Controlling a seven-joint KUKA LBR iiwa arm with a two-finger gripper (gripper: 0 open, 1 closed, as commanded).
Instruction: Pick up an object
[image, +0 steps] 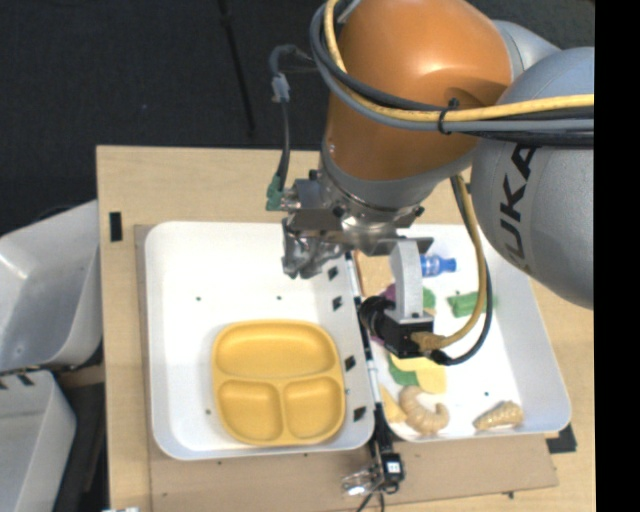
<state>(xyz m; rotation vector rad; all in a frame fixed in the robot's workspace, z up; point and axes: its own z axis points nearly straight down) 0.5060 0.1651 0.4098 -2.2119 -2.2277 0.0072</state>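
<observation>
A yellow divided tray (278, 380) lies at the front of the left bin (160, 330), while the right bin (530, 370) holds the loose pieces: a pale curled pastry shape (424, 412) and a tan ridged piece (498, 415) nearest the front rim, with a yellow piece (430, 376) and a green scrap (463, 301) behind them. Farther back, a small blue-and-white bottle (437, 266) lies near the divider. The gripper (303, 262) hangs over the left bin's far half, just beside the divider, with nothing visible in its grasp; whether it is open or closed cannot be told.
</observation>
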